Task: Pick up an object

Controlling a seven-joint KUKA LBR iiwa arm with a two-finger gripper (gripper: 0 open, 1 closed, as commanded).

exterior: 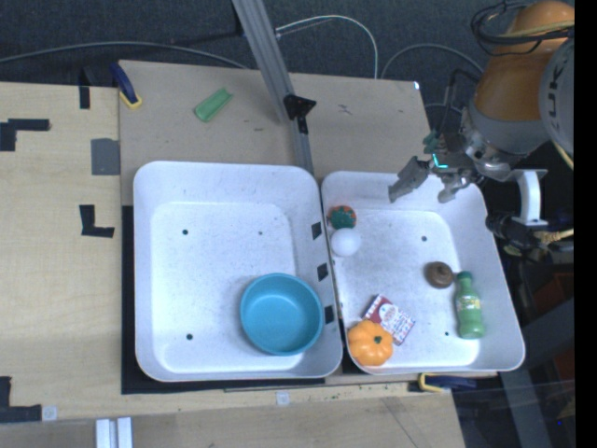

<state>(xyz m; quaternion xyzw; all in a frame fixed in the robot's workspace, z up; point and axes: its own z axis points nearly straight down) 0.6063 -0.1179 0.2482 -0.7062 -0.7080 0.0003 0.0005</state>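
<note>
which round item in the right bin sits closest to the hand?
The brown round piece, beside the green bottle. The white ball and orange pumpkin lie farther from the hand.

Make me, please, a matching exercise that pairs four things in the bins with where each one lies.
Things:
1. bowl
2. pumpkin
3. bottle
4. white ball

Places:
A. right bin, along its right wall
B. left bin, near its front right corner
C. right bin, by its left wall, just below a red-green ball
D. right bin, front left corner, beside a red packet

Pairs: 1-B, 2-D, 3-A, 4-C
</note>
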